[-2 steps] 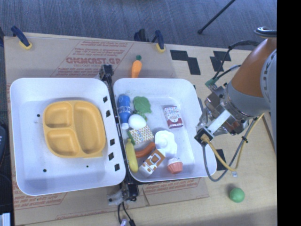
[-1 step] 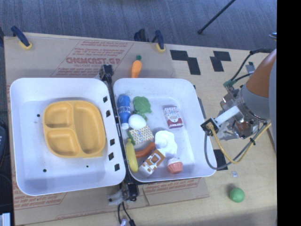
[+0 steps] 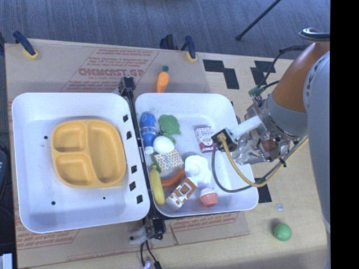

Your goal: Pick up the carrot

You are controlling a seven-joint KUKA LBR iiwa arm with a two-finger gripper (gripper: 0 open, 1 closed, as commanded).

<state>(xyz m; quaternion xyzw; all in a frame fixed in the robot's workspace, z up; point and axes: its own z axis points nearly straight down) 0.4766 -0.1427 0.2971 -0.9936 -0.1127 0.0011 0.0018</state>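
The carrot [image 3: 162, 80], orange with a green top, lies on the cardboard just beyond the far rim of the right bin [image 3: 221, 104], outside both bins. My gripper [image 3: 242, 148] hangs over that bin's right rim, well to the right of the carrot and nearer the front. Yellow cable loops and the wrist hide its tips. Nothing can be seen held in it.
The right bin holds a blue bottle [image 3: 147, 126], a green leafy toy [image 3: 169, 124], a white egg [image 3: 164, 144], a pink carton [image 3: 204, 138], a banana [image 3: 157, 187], a cupcake [image 3: 208, 197] and more. A yellow divided plate [image 3: 88, 152] lies in the left bin. A green ball [image 3: 282, 231] rests on the bench.
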